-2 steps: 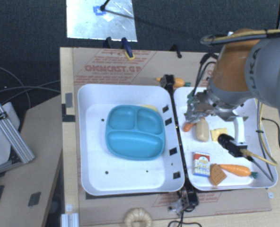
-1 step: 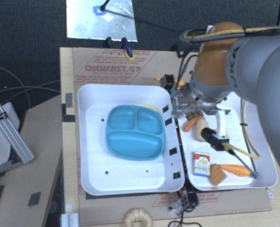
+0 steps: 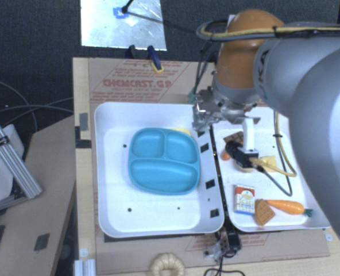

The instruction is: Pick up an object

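My gripper (image 3: 202,118) hangs over the far end of the wall between the two white bins, just past the far right corner of a blue divided plate (image 3: 163,160) that lies in the left bin (image 3: 109,171). A pale yellow thing (image 3: 183,131) peeks out behind the plate, close to the gripper. The right bin (image 3: 290,226) holds a small printed box (image 3: 244,199), a brown waffle piece (image 3: 264,213), a carrot (image 3: 286,206), a brown bit (image 3: 234,138) and a yellowish piece (image 3: 266,163). The arm covers the right bin's far part.
Both bins rest on a cardboard sheet (image 3: 130,82). A shiny foil square (image 3: 124,16) and a blue clamp (image 3: 154,58) lie beyond it. A pale ring-shaped thing (image 3: 167,264) sits at the front edge, and metal rails (image 3: 6,165) stand at the left.
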Action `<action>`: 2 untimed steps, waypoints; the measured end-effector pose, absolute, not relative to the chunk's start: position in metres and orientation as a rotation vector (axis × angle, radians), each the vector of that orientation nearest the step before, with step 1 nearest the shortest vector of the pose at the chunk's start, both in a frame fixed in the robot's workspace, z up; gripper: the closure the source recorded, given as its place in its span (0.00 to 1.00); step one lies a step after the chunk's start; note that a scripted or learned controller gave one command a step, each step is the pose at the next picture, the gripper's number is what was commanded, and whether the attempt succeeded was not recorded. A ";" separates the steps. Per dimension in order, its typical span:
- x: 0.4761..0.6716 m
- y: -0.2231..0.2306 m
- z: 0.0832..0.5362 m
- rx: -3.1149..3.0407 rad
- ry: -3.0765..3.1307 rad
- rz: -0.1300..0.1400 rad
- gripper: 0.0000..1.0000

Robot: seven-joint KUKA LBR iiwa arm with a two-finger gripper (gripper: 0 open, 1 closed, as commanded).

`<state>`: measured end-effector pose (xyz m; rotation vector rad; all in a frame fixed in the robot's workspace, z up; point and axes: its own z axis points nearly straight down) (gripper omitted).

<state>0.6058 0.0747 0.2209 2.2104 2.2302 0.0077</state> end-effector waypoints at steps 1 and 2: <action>0.615 0.103 0.231 2.212 2.229 0.007 1.00; 0.603 0.097 0.234 2.221 2.221 0.001 1.00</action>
